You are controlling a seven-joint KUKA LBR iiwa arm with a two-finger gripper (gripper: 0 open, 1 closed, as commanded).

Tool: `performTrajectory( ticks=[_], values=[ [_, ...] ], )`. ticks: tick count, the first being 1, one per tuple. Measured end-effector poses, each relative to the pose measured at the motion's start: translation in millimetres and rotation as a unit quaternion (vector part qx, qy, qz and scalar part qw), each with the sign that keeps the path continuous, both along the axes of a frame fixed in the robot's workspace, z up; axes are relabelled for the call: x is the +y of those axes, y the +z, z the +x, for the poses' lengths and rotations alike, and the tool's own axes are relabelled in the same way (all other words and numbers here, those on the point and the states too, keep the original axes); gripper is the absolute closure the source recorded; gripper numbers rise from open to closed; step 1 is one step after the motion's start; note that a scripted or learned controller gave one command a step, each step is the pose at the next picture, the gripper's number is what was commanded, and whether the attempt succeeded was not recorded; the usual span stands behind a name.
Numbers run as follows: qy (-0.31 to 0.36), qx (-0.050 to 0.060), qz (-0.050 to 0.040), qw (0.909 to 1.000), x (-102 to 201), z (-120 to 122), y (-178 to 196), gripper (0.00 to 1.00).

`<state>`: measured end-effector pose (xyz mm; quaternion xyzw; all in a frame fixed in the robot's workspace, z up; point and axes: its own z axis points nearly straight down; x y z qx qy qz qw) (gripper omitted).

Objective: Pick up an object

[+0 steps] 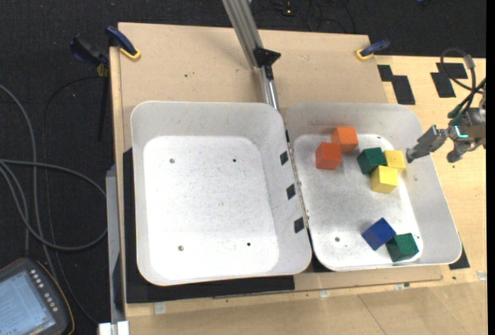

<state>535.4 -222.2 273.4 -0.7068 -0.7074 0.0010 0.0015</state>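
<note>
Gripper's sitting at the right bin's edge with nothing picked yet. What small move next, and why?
Probably ease the gripper left and down toward the yellow block nearest it. It hangs over the right bin's rim with nothing visibly held, and that block sits on the near side of the cluster with the green block.

Grey end effector [424, 146] w/ dark fingers, black cables looping at wrist, small teal light

A tan wooden bench [193, 63] is seen filling the centre of the frame, with two shallow white bins set side by side on it. The left bin [147, 194] and right bin [433, 210] are placed edge to edge.
</note>
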Motion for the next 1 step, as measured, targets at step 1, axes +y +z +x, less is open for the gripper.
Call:
performTrajectory(
  ticks=[1],
  values=[
    [0.001,-0.002,-0.0007,1.0000,0.2,0.8,2.1,0.00]
  ],
)
